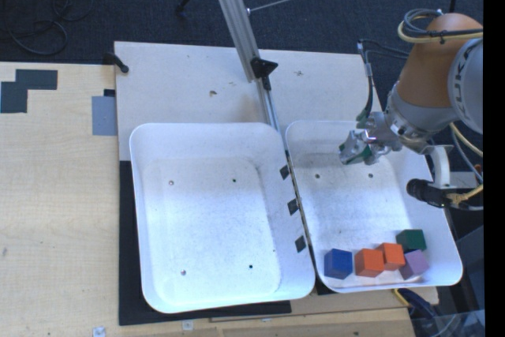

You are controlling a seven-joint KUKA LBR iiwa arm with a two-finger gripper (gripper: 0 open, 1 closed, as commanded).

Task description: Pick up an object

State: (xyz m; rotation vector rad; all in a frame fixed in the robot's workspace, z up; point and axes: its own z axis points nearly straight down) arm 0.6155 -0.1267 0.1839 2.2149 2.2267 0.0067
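Several small blocks lie along the front edge of the right bin [331, 205]: a blue cube [338, 263], two orange blocks [368, 262] [392, 255], a dark green block [411, 239] and a pale purple block [414, 263]. My gripper [357, 151] hangs over the far part of the right bin, well back from the blocks. Nothing shows between its fingers from this angle. The grey arm with its orange band [430, 75] comes in from the right.
The left bin [158, 170] sits beside the right one, with black clips [290, 205] on the shared rim. A slanted aluminium rail [237, 20] rises behind the bins. Cables trail over the dark floor at the back.
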